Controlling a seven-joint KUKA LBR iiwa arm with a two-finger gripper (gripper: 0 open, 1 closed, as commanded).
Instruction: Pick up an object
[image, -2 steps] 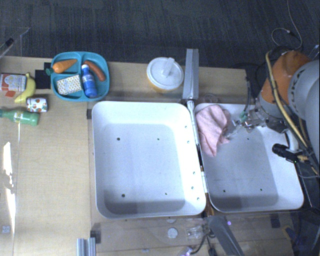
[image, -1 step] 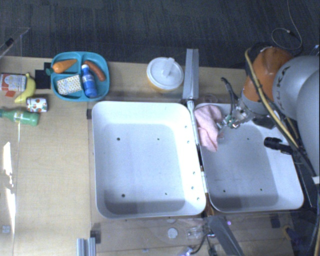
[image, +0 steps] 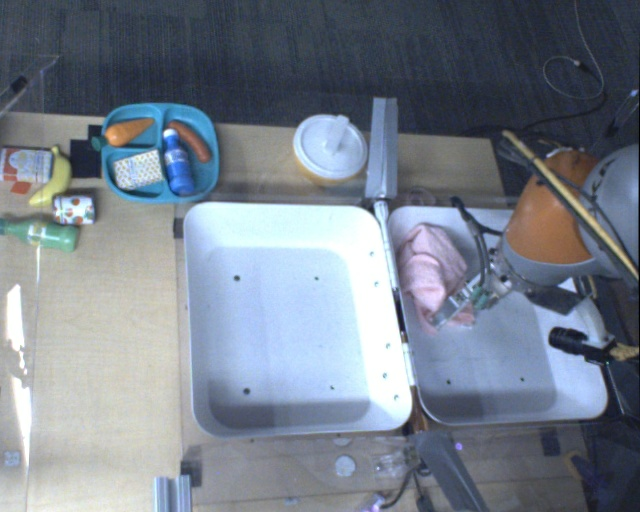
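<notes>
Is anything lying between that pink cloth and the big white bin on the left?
Only the bins' rims: in the camera view, the pink cloth lies against its bin's left wall, beside the left bin.

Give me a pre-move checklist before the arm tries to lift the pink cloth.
1. Cloth in the right bin: ok, it lies crumpled against the bin's left wall.
2. Gripper at the cloth: ok, its tip sits at the cloth's lower right edge.
3. Cloth between the jaws: cannot tell, the tip is too small and blurred.
4. Jaws open or shut: cannot tell.
5. Bin floor around the cloth free of other items: ok.
6. Divider between bins close to the cloth: not ok, little room on that side.
</notes>
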